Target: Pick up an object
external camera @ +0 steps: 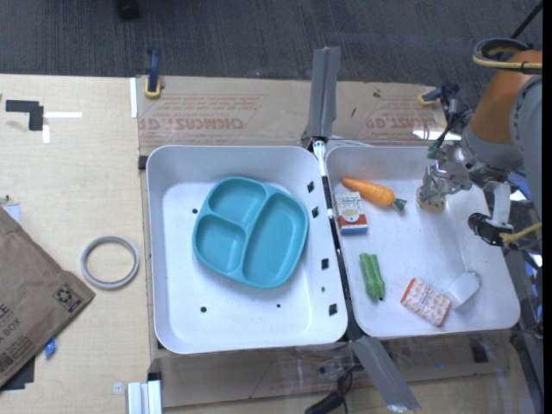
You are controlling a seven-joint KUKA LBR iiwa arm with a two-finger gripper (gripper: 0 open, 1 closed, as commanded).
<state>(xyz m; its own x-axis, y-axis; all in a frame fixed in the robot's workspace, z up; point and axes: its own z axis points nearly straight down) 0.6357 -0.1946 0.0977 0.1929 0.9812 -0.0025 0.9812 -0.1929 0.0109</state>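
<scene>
Gripper hangs over the far right part of the right bin, w/ the grey arm reaching in from the right; cannot tell how it stands or whether it has hold of anything, since the tip is small and blurred against a tan patch. No object is plainly held, so the step looks like approach, pre-grasp.

Candidates in that bin: carrot just left of the gripper, small carton beside the carrot, green pod nearer mid-bin, patterned packet and white cup toward the near edge. Left bin holds a teal divided plate.

Next move prob. calls for lining up over one item, likely the carrot as it's nearest, then descending to straddle it.
</scene>
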